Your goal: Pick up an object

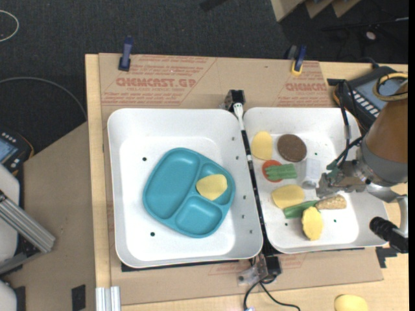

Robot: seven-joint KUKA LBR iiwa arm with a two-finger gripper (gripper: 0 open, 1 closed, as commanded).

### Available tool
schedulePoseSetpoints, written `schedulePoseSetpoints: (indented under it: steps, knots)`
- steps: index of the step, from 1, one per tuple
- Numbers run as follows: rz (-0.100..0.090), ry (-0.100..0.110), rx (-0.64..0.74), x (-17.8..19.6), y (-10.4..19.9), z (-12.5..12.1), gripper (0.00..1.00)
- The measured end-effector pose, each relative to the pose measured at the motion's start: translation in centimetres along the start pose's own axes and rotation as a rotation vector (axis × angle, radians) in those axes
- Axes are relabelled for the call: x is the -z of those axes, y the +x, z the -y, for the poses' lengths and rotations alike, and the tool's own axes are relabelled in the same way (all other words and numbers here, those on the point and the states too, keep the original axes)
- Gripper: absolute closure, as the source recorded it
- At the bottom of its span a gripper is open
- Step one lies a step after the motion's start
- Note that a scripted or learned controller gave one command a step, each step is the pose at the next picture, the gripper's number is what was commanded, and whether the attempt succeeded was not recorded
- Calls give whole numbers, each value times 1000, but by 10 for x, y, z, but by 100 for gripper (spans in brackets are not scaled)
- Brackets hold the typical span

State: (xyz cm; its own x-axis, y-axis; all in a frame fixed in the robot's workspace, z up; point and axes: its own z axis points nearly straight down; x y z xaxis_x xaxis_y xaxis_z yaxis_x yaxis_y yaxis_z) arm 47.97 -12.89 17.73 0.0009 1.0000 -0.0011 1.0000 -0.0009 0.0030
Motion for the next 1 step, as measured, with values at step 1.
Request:
schedulePoseSetpoints:
  steps: [1]
  knots:
    - [0, -11, 5, 111, 29, -2, 100]
